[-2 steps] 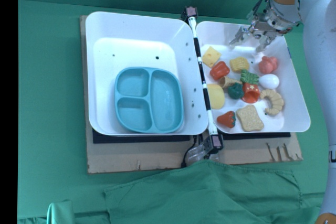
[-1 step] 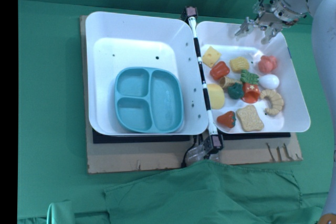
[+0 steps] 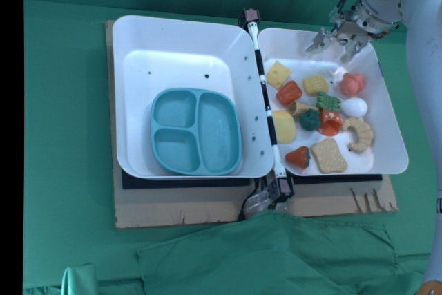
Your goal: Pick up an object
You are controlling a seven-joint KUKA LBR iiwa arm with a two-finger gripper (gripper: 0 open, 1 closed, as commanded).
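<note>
My gripper [image 3: 336,47] hangs open over the far edge of the right bin [image 3: 390,148], with nothing between its fingers. Several toy foods lie in that bin below and in front of it. Among them are a cheese wedge [image 3: 278,72], a red pepper [image 3: 289,92], a yellow cracker [image 3: 315,84], an orange-red tomato [image 3: 351,83] and a white egg [image 3: 354,107]. Nearer the front lie a croissant [image 3: 359,133], a bread slice [image 3: 329,155] and a small red strawberry [image 3: 298,157]. The tomato is the closest item, just in front of the gripper's right finger.
The left bin [image 3: 138,38] holds a teal divided plate [image 3: 197,131]. A black-and-white striped bar [image 3: 266,100] runs between the two bins. The arm's grey link [image 3: 421,45] comes down the right side, past the right bin's edge. Green cloth surrounds the bench.
</note>
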